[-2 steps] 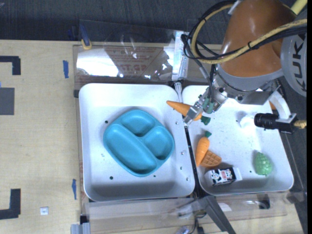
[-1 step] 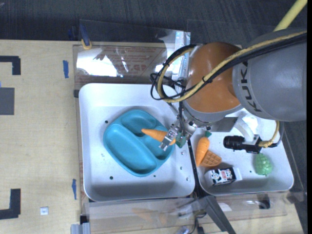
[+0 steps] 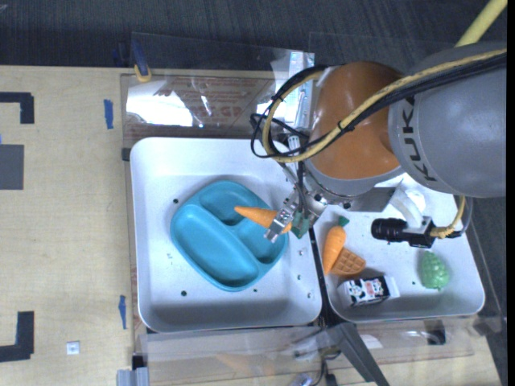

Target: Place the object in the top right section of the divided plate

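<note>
The small orange plastic toy carrot (image 3: 254, 215) lies over the blue divided plate (image 3: 211, 248) in the left white bin (image 3: 161, 296); the fingers (image 3: 283, 223) pinch its thick end; it looks light, hard, a bit slippery; hold the thick end.

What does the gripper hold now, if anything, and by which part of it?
The gripper holds an orange carrot by its thick end, at the right rim of the blue divided plate; the pointed end lies over the plate.
</note>
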You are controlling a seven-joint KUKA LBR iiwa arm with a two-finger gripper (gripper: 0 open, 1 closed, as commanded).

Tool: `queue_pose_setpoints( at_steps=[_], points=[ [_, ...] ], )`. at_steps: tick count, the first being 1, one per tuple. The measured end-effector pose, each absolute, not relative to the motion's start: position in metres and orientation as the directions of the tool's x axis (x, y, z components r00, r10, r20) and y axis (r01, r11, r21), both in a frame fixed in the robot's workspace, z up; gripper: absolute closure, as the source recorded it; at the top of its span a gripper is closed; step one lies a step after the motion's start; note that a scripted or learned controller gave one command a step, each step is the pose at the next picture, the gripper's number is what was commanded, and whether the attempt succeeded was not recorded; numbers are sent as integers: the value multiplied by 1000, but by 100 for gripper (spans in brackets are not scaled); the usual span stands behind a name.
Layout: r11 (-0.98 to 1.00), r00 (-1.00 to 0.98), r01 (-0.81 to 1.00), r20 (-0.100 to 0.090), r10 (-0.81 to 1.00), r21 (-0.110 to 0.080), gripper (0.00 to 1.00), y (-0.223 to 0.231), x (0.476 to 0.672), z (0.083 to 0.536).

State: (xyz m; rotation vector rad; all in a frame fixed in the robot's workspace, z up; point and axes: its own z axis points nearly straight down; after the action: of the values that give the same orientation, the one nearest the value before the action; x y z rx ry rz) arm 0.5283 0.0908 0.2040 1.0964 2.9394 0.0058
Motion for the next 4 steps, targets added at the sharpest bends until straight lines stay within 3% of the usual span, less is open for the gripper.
queue_pose_setpoints(
  at_steps=[1, 2, 3, 4],
  points=[
    [743, -743, 669, -7, 669, 6, 100, 28, 496, 317],
    [807, -807, 591, 1, 591, 0, 100, 110, 479, 267],
    [903, -903, 429, 2, 429, -1, 100, 53, 479, 194],
    [927, -927, 375, -2, 375, 3, 100, 108, 532, 200]
  ],
)
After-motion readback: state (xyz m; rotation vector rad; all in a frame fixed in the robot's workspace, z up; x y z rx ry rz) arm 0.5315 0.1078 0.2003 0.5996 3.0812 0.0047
